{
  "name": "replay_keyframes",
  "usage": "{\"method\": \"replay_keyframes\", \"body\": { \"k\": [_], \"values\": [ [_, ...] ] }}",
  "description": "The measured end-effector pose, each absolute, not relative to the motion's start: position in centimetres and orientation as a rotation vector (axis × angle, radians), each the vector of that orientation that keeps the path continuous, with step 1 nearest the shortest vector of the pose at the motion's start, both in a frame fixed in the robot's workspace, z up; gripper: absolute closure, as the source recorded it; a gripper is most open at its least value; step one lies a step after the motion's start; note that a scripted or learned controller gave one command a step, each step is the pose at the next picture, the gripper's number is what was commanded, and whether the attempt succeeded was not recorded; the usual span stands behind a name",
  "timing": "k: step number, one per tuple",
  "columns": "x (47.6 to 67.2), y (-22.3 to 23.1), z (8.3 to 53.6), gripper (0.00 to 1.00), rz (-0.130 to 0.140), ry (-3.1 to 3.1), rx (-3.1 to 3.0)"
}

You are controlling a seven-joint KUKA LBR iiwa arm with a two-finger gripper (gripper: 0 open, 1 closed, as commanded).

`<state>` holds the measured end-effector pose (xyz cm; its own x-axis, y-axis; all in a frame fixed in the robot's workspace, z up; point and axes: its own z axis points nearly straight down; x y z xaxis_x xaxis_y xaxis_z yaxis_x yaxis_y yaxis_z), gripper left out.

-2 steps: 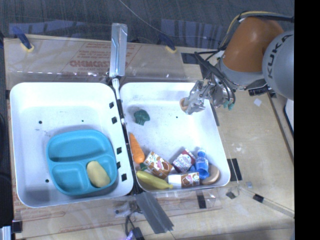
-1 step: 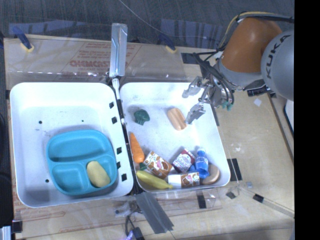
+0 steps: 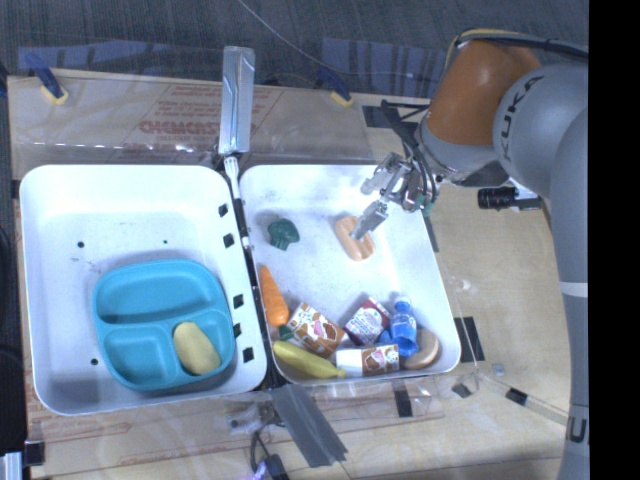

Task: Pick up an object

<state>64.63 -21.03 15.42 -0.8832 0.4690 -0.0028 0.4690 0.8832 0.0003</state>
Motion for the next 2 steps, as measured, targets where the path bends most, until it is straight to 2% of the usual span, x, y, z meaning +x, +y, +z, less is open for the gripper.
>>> {"method": "replay_keyframes", "body": {
  "k": [1,2],
  "values": [
    [62.5,-21.1,9.3,0.0,-0.001,2.94,1.106],
    [62.6,-21.1,10.5,1.0,-0.001,2.938,1.099]
  ]
}}
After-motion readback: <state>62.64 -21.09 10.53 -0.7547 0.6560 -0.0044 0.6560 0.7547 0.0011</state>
